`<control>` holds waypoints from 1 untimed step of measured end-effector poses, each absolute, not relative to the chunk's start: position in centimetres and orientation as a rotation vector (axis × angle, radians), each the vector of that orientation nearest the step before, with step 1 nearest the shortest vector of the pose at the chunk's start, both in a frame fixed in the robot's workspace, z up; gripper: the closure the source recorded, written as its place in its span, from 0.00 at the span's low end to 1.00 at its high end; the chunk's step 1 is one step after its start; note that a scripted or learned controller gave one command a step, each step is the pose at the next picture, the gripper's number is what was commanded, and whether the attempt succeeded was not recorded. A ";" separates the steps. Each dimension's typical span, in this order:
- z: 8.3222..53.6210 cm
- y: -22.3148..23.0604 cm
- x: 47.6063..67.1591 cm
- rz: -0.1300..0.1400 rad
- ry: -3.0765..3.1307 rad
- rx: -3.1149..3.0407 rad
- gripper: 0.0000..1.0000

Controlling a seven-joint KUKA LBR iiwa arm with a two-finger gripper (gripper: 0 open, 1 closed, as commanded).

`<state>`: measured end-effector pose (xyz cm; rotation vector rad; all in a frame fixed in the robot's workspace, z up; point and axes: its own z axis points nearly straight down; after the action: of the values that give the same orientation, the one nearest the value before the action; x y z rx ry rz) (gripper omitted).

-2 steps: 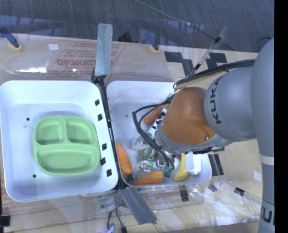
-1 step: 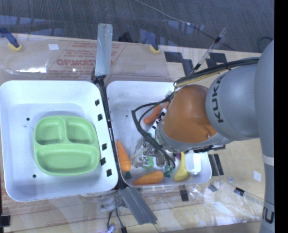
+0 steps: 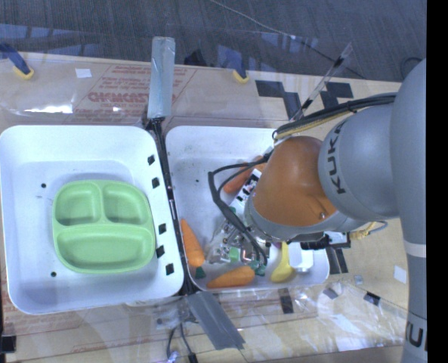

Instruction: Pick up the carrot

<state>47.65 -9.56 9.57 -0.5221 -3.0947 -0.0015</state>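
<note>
Two carrots lie near the front left corner of the right bin [image 3: 186,165]. One carrot [image 3: 192,244] runs along the bin's left wall. The other carrot [image 3: 232,277] lies along the front wall. My gripper [image 3: 236,249] is low in the bin between and just above them, its tip a cluttered metal shape close to both. The arm's orange band [image 3: 291,184] covers the bin's middle. Another orange piece [image 3: 237,181] peeks out from behind the wrist; what it is cannot be told.
A yellow object [image 3: 282,268] and a white one [image 3: 302,261] lie by the front wall, right of the gripper. The left bin [image 3: 20,150] holds a green divided plate [image 3: 103,226]. A grey divider strip [image 3: 162,78] stands between the bins.
</note>
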 end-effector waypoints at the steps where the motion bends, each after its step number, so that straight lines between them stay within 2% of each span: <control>1: 9.6 -9.6 47.7 -0.001 -3.096 -0.522 0.00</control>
<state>47.68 -9.56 9.59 -0.5221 -3.0963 -0.0010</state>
